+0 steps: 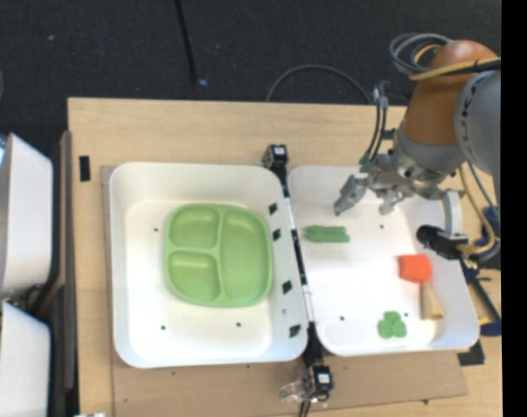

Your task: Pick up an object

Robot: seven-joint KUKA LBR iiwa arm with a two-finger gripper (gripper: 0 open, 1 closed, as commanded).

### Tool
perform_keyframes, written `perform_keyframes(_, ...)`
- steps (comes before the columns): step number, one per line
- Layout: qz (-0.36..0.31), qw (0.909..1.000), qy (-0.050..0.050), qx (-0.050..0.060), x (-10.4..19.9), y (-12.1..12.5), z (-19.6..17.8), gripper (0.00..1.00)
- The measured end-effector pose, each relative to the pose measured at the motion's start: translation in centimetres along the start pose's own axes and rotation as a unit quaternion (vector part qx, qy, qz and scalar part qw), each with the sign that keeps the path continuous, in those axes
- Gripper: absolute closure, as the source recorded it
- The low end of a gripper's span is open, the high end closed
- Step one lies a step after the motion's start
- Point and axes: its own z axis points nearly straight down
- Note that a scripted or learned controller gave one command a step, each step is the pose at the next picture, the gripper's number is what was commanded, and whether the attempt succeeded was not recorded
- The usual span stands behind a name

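In the right bin (332,328) lie a flat green bar (326,234) near its left wall, an orange block (415,268) toward the right, a tan wooden peg (430,301) just below that block, and a small green clump (391,325) near the front. My gripper (368,199) hangs over the back of the right bin, above and to the right of the green bar. Its two fingers stand apart, open, with nothing between them.
The left bin (133,320) holds a green divided plate (219,253). A black clamp (275,155) sits at the back where the bins meet, and another (313,378) at the front. Cables (471,250) run along the right bin's right edge.
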Motion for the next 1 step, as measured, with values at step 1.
perform_keyframes(1, -0.002, 1.0, -0.001, -0.007, 0.03, 0.29, -0.92, 0.0)
